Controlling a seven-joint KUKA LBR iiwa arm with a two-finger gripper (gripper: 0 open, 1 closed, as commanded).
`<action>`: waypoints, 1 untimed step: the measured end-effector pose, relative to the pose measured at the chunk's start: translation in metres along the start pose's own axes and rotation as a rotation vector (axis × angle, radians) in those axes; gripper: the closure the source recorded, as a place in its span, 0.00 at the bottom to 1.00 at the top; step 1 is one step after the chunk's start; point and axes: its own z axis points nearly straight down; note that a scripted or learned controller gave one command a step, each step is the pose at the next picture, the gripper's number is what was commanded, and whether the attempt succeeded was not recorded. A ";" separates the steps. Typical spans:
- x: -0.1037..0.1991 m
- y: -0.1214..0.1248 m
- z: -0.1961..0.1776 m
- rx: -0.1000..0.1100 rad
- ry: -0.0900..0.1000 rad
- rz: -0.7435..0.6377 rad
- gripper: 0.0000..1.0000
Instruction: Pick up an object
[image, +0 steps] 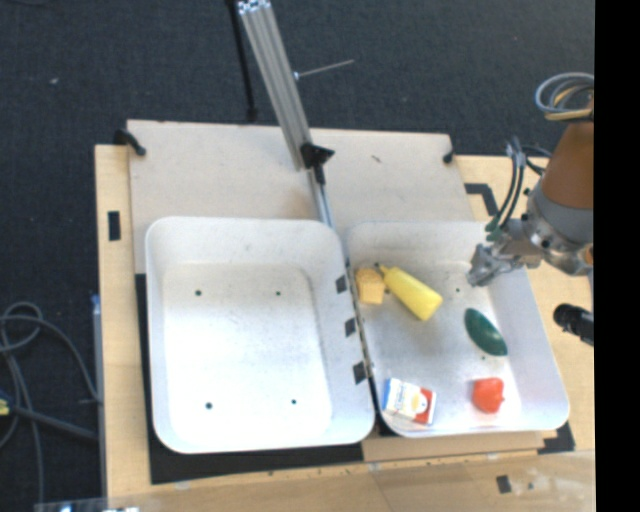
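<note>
No legible text; print on small carton (409, 402) too blurred.

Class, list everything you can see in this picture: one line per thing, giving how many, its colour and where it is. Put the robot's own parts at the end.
Bins: 2, white, side by side on the bench; left bin, right bin.
Bottle: 1, yellow, lying in the right bin, upper left part.
Block: 1, tan-yellow, right bin, touching the bottle's left end.
Green object: 1, dark green, oval, right bin, right of centre.
Red object: 1, orange-red, right bin, near the front right.
Carton: 1, white, blue and red, right bin, front left.
Metal rail: 1, grey, slanting from the top to the bins' join.
Cables: grey, on the floor at left.
Arm: 1, grey with an orange band, reaching from the right.
Gripper: 1, grey, over the right bin's upper right part.
</note>
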 end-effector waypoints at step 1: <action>-0.008 -0.005 -0.060 0.000 0.000 -0.001 1.00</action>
